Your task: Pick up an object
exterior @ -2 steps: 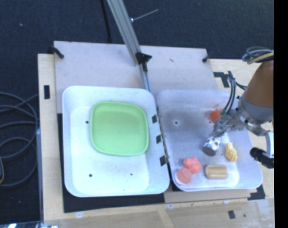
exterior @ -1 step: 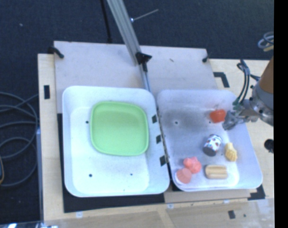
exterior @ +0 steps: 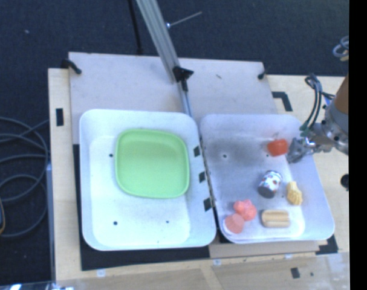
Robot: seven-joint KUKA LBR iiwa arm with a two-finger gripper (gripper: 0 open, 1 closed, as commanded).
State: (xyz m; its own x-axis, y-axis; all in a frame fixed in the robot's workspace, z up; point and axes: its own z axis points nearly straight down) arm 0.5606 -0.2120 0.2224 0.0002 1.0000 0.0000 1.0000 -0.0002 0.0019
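Tan bun-shaped toy lies beside lumpy pink piece.

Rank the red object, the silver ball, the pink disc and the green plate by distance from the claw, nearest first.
1. Red object, beside the claw, upper right bin.
2. Silver ball, mid right bin.
3. Pink disc, right bin's front-left corner.
4. Green plate, left bin.

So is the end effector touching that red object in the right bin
Cannot tell. In the camera view the end effector sits right beside the red object, but the slanted, blurry picture shows neither a clear gap nor contact.
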